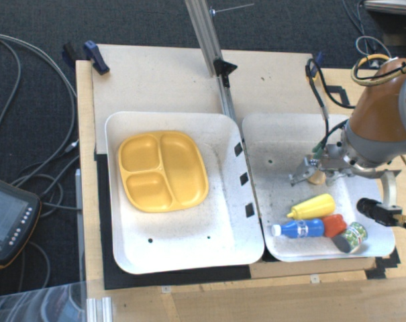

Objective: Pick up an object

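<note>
Tool low in the right bin

My tool, grip unreadable, sits up-left of the yellow bottle, whose long axis runs left-right, slightly tilted.

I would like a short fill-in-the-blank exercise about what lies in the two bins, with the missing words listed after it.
1. The yellow divided tray lies in the ____ bin.
2. The yellow bottle lies just above the ____ bottle.
3. The tray has ____ compartments.
4. The gripper is over the ____ bin.

Missing words: left; blue; three; right
</note>
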Motion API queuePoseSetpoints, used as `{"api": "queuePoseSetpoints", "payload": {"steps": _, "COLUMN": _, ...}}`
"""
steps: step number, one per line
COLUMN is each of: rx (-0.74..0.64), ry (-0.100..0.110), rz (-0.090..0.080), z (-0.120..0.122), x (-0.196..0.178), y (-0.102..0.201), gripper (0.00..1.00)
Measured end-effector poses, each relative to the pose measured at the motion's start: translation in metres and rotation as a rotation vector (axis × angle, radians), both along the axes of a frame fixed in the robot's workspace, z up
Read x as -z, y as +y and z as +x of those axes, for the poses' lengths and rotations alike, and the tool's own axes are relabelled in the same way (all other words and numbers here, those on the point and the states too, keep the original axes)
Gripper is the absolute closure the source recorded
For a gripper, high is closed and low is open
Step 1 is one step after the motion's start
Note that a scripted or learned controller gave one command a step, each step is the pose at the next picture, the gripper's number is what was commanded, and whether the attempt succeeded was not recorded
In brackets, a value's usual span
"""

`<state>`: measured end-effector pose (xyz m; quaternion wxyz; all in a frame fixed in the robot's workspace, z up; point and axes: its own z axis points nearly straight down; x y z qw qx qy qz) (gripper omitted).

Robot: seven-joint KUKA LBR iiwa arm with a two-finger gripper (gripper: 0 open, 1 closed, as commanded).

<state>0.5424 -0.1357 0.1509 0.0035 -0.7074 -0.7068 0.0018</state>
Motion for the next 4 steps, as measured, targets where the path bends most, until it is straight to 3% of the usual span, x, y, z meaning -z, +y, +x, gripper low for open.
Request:
{"api": "queuePoseSetpoints", "payload": {"steps": 1, "rx": -0.001, "ry": -0.009, "rz": -0.001, "z": 0.002, "x": -0.014, "y": 0.001, "gripper": 1.0}}
{"api": "queuePoseSetpoints", "payload": {"steps": 3, "rx": -0.003, "ry": -0.016, "rz": -0.005, "z": 0.022, "x": -0.121, "y": -0.004, "gripper": 1.0}}
{"api": "queuePoseSetpoints", "payload": {"steps": 4, "rx": -0.002, "ry": -0.01, "rz": -0.003, "z": 0.023, "x": -0.125, "y": -0.003, "gripper": 1.0}}
